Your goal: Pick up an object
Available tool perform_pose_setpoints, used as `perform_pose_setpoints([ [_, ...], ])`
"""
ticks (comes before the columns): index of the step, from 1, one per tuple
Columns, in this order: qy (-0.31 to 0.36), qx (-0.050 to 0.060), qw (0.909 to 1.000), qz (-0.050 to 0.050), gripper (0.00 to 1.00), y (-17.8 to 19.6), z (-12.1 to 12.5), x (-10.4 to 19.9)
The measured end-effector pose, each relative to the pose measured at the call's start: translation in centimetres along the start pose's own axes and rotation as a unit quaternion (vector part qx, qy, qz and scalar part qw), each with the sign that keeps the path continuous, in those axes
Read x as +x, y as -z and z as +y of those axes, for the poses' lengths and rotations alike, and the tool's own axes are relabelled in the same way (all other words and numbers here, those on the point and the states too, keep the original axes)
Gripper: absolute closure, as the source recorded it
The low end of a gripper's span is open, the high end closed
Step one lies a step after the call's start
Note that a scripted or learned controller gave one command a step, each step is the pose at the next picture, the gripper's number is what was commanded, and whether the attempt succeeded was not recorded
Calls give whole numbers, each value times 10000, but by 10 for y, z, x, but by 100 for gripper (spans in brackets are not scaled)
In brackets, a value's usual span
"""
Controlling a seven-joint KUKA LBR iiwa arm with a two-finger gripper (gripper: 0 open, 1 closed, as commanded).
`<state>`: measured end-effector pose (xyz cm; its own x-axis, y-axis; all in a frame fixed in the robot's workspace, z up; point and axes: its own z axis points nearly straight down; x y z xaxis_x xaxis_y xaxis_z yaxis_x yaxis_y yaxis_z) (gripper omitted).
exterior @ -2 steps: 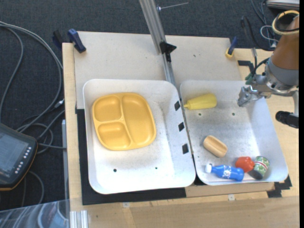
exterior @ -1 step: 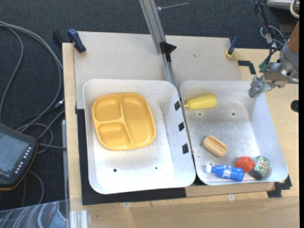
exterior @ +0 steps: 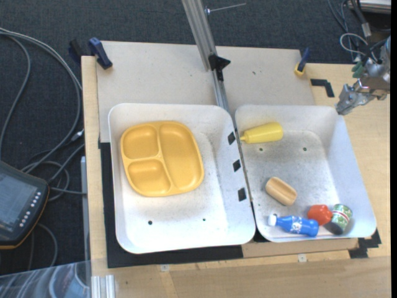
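The right bin (exterior: 347, 166) holds a yellow squeeze bottle (exterior: 262, 133) lying near its top left. A tan bread roll (exterior: 281, 190) rests near the middle. Along the front edge lie a blue bottle (exterior: 295, 225), a red piece (exterior: 319, 213) and a green-labelled can (exterior: 339, 218), close together. My gripper (exterior: 348, 100) hangs at the far right, above the right bin's upper right corner and well away from all of these. Nothing shows between its fingers.
A yellow divided plate (exterior: 161, 158) sits in the left bin (exterior: 118, 185). A slanted metal pole (exterior: 197, 23) rises from the bench between the bins. Clamps stand at the board's back corners, and cables with a pendant lie on the floor at left.
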<state>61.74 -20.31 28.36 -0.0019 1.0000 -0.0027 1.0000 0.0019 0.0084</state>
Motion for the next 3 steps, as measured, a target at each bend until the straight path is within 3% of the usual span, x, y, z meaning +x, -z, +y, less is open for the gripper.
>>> perform_pose_setpoints([
  [3, 25, 52, 10000, 26, 100, 6, 11, 156],
])
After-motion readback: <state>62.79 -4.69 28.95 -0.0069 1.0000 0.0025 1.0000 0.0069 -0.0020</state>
